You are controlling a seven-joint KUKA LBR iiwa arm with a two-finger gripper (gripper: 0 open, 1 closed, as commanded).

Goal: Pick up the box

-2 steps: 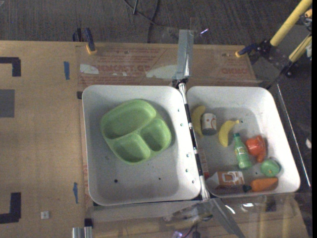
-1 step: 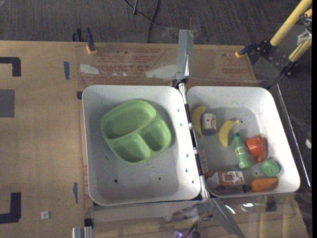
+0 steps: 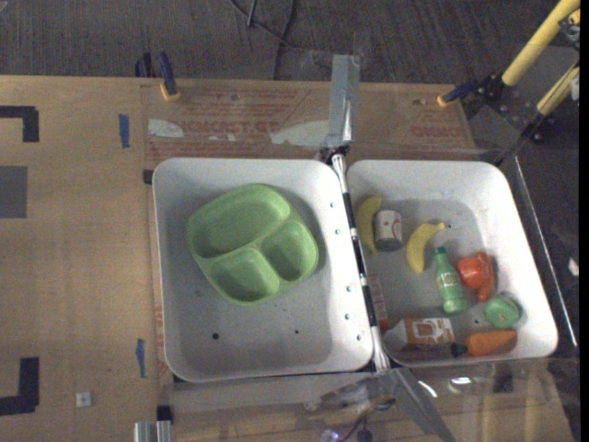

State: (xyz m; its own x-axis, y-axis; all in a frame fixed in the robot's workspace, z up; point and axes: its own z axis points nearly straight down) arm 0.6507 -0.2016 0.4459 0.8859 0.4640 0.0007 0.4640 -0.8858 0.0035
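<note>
The box (image 3: 425,331) is a small orange and white carton lying flat near the front edge of the right bin (image 3: 515,210). An orange carrot (image 3: 490,343) lies just to its right, almost touching it. A green bottle (image 3: 449,284) lies a little behind the box.
The right bin also holds two bananas (image 3: 368,222) (image 3: 421,244), a small can (image 3: 388,229), an orange cup (image 3: 475,271) and a round green object (image 3: 502,312). A green divided plate (image 3: 252,242) sits in the left bin (image 3: 175,274). A metal divider (image 3: 354,247) runs between the bins.
</note>
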